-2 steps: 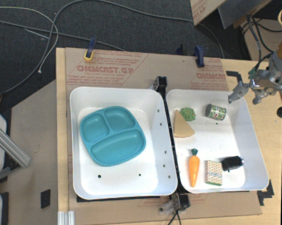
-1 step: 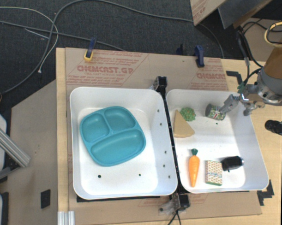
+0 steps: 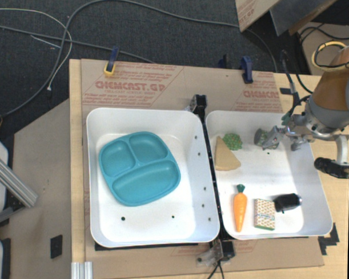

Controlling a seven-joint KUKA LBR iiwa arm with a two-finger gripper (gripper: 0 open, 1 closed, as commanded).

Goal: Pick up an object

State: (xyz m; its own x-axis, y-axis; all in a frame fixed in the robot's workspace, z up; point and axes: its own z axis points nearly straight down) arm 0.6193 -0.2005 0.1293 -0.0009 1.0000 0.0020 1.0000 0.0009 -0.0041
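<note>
Two shallow white bins sit side by side on a cardboard-topped bench. The left bin [image 3: 99,179] fills the centre-left of the frame and holds a teal divided plate [image 3: 140,167], lying flat and turned at a slight angle.

The right bin [image 3: 310,186] sits at centre right. Near its upper-left corner lies a green broccoli-like piece [image 3: 232,141], touching the top of a tan wedge [image 3: 225,156] just below it. Lower down, an orange carrot [image 3: 239,207] lies lengthwise with its green top pointing up-frame. Just to its right is a small printed box [image 3: 264,214], and to the upper right of that box, a black object [image 3: 286,202], close to it.

The arm enters at the upper right of the frame. Its gripper [image 3: 267,139] hangs over the upper part of the right bin, to the right of the broccoli piece and apart from it. The fingers are blurred; cannot tell how far they are spread, and nothing can be seen between them.
</note>
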